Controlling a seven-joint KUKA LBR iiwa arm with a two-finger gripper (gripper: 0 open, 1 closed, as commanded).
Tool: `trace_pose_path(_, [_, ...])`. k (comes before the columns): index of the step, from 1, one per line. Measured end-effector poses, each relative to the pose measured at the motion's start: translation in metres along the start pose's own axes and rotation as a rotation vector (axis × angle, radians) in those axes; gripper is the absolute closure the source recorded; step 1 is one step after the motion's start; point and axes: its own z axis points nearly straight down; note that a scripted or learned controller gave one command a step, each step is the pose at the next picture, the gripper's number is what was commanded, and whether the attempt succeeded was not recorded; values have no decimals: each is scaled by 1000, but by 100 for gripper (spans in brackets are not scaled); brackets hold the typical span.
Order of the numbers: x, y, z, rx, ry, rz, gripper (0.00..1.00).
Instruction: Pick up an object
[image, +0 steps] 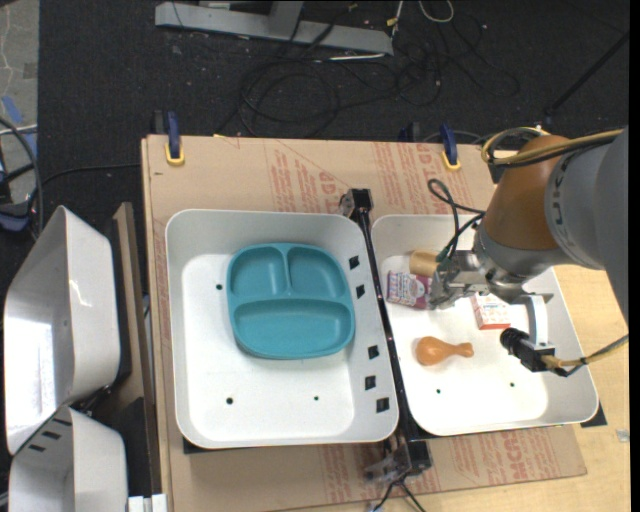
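Purple-labelled bottle (408, 287) lying in right bin (570, 400), near divider. Pincer (447, 281) right up against it, grip state can't tell. Orange pear-shaped toy (441, 350) just below, small red-white box (491, 312) beside. Teal divided plate (291, 300) in left bin (200, 400).

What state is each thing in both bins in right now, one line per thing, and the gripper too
teal divided plate: flat, right side up, in the left bin, nothing on it.
purple-labelled bottle: lying on its side in the right bin.
orange pear-shaped toy: lying on the right bin floor, apart from the rest.
small white and red box: lying flat.
gripper: low beside the bottle; finger state unclear.
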Motion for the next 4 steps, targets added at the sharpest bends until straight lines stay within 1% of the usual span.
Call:
trace_pose_path(1, [-1, -3, -44, 7, -2, -2, 100])
trace_pose_path(2, [-4, -11, -93, 6, -2, 1, 100])
trace_pose_path(3, [-4, -10, -110, 9, -2, -3, 100])
trace_pose_path(4, [40, -19, -105, 13, 0, -7, 100])
